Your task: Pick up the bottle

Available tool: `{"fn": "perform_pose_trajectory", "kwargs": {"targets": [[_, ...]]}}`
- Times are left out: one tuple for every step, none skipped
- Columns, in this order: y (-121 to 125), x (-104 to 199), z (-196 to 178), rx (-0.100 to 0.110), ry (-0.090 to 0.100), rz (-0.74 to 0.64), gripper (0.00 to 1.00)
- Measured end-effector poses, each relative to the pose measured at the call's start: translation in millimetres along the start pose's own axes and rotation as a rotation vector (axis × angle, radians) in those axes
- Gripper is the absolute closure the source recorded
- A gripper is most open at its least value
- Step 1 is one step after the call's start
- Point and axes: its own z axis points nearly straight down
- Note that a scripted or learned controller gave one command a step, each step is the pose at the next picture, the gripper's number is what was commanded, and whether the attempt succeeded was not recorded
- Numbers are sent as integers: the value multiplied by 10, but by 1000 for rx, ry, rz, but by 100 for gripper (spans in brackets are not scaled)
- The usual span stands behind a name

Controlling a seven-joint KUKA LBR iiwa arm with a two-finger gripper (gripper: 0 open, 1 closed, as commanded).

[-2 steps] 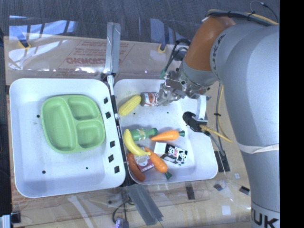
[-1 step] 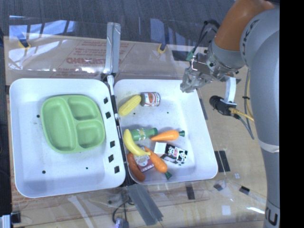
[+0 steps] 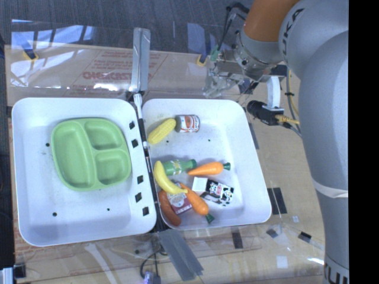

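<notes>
- Green bottle (image 3: 176, 167) lies on its side in the right bin (image 3: 251, 152), mid-frame, neck pointing right; its base touches the banana (image 3: 165, 179) at its left.
- An orange carrot (image 3: 207, 169) lies just right of the bottle's neck, its green tip toward the frame's right.
- Claw (image 3: 222, 78) hangs at the upper centre-right of the frame, above the far rim of the right bin and well apart from the bottle; nothing shows between its fingers, and I cannot tell whether they are spread or pressed together.
- Arm: grey links run down the right of the frame, with the orange band (image 3: 269, 7) at the top right above the wrist.
- Other contents of the right bin: an ear of corn (image 3: 161, 131) at upper left, a small can (image 3: 188, 123) just right of it, a second carrot (image 3: 196, 203) below the banana, a red sausage-like piece (image 3: 167, 212) at the lower left corner, and a black-and-white carton (image 3: 217, 190) right of the second carrot.
- Left bin (image 3: 35, 212) holds 1 green divided plate (image 3: 90, 153) with 3 compartments, sitting left of centre in the frame.
- The 2 bins sit side by side on the worktop (image 3: 278, 176), touching along the middle divider.
</notes>
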Motion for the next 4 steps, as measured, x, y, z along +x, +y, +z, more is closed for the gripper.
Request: {"fn": "perform_pose_trajectory", "kwargs": {"targets": [[26,-482,-121,0,0,22,100],[23,-422,-552,0,-1,289,100],[10,-719,-523,-1,-1,380,100],[48,-734,-677,1,-1,446,100]]}}
